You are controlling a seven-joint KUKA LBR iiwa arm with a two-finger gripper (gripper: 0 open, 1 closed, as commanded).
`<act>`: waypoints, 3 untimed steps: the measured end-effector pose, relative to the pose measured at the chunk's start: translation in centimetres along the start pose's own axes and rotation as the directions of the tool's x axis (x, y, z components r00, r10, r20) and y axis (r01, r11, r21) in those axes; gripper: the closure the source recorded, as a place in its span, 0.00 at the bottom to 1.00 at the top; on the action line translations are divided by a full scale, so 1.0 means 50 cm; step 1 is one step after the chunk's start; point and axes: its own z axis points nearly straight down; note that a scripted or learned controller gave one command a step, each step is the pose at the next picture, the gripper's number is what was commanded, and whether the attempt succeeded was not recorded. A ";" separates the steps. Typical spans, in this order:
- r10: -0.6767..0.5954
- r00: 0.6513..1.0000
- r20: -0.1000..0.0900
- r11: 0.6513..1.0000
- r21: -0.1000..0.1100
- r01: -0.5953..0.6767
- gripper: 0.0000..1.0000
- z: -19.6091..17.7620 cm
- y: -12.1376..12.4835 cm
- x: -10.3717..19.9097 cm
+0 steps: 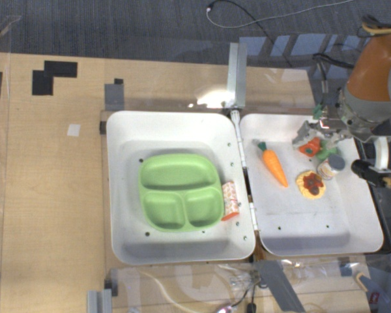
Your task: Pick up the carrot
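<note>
The carrot, orange with a green top, lies in the right bin toward its left side. Its green end points to the back and its tip to the front right. My gripper hangs over the back right part of that bin, well to the right of the carrot and apart from it. It sits just above a small red and green toy. Nothing is visibly held by it.
A round yellow and red toy food and a small grey-topped piece lie right of the carrot. The left bin holds a green divided plate and a small red-white packet. A metal post stands between the bins at the back.
</note>
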 end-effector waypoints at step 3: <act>-0.407 0.914 0.004 0.914 -0.009 0.407 0.00 0.189 -0.051 0.096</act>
